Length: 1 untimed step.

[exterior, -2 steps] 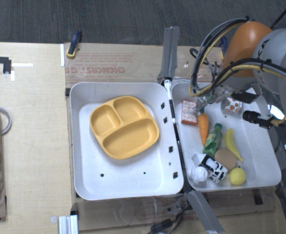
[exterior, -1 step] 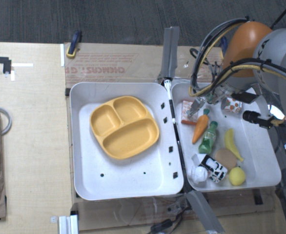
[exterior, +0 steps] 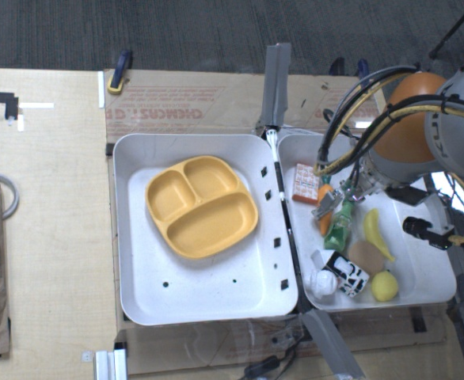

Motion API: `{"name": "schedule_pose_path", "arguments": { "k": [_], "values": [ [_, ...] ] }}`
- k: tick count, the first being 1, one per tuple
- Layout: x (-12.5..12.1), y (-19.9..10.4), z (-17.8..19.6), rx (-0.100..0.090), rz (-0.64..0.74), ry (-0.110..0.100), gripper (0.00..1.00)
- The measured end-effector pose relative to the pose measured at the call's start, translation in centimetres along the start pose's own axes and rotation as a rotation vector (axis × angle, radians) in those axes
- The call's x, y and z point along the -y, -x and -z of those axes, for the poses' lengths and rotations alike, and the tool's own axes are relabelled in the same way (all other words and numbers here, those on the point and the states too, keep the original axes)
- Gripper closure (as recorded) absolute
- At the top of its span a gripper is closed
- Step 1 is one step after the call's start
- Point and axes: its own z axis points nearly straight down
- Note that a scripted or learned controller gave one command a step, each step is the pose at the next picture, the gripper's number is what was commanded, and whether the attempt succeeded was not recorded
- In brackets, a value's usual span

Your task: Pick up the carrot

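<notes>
The carrot (exterior: 325, 222) is a small orange piece in the right bin (exterior: 430, 291), near its left wall, partly covered from above. My gripper (exterior: 329, 203) hangs right over it, low in the bin, with the grey arm and its orange band (exterior: 410, 129) reaching in from the right. Another bit of orange (exterior: 324, 188) shows just above the gripper's tip. Whether the carrot is gripped is hidden by the gripper's body.
Crowding the carrot are a green bottle (exterior: 339, 229), a banana (exterior: 377, 234), a red-and-white box (exterior: 305, 182), a brown piece (exterior: 367, 256), a lemon (exterior: 385, 286), a black-and-white toy (exterior: 345, 274) and a white ball (exterior: 323, 283). A yellow divided plate (exterior: 203, 206) lies in the left bin (exterior: 137, 283).
</notes>
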Motion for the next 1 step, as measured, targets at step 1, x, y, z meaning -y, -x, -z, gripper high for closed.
{"name": "schedule_pose_path", "arguments": {
  "k": [1],
  "values": [
    [0.03,0.14,0.62,0.000,-0.003,-0.001,1.00]
  ]
}}
